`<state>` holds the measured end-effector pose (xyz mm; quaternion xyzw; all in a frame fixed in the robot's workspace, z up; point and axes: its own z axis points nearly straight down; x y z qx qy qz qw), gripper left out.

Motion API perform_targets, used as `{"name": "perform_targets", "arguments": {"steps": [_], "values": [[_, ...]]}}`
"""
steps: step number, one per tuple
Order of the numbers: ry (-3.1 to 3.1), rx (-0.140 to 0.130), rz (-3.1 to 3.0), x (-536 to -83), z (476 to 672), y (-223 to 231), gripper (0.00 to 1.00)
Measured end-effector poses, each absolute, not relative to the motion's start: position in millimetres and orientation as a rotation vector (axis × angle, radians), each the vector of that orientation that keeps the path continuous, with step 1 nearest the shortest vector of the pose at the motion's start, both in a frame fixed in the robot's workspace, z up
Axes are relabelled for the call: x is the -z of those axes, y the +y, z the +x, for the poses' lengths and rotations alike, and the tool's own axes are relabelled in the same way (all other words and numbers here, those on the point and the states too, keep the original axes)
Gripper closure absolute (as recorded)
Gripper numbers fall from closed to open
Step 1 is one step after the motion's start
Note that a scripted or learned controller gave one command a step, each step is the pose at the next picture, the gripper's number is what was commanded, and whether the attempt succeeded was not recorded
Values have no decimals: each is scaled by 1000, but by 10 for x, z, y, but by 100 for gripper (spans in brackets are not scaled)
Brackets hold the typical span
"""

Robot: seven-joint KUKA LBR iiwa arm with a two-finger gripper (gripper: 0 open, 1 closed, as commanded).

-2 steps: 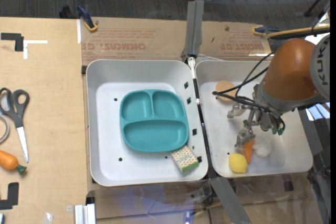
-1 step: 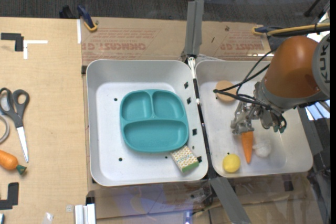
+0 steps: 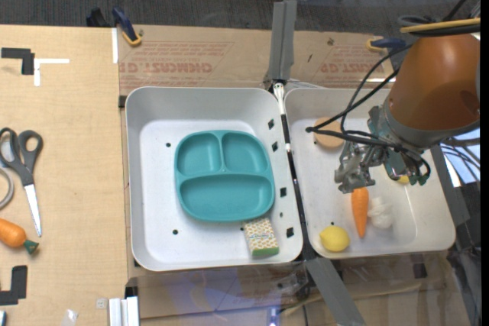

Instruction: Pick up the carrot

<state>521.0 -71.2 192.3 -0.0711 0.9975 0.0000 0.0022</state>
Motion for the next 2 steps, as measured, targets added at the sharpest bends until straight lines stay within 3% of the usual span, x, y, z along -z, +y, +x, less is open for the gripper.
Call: {"name": "perform_targets", "arguments": {"steps": [1,2], "values": [[3081,0,-608,-1688,4933,-1104,100],[3081,0,-609,-1688,4933,-1102,0]]}}
